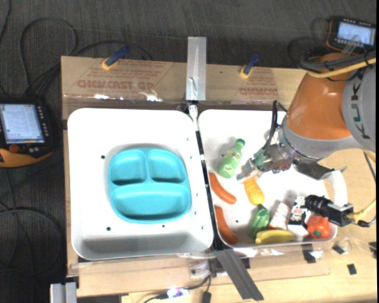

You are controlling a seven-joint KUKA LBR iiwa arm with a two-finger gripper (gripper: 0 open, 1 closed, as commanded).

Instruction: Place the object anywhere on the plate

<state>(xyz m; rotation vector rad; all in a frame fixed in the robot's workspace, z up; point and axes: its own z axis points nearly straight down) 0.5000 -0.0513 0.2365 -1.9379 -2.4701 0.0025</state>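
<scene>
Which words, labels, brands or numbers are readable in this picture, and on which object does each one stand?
"KU": large grey letters on the arm, cut off at the picture's edge.
Red print on the cardboard behind the bins: blurred; it cannot be read with certainty.
Screen of the handheld pendant at left: too small to read.
Screen of the device at top right: too small to read.
Small box in the right bin: print too small.

A: Where's the plate?
B: The turquoise divided plate lies in the left bin, left of centre.
A: And the arm?
B: It enters from the right; the gripper hangs over the right bin, just right of a green bottle.
A: Anything under it?
B: A yellow-orange piece. Lower lie an orange carrot, a green pepper and a banana.
</scene>
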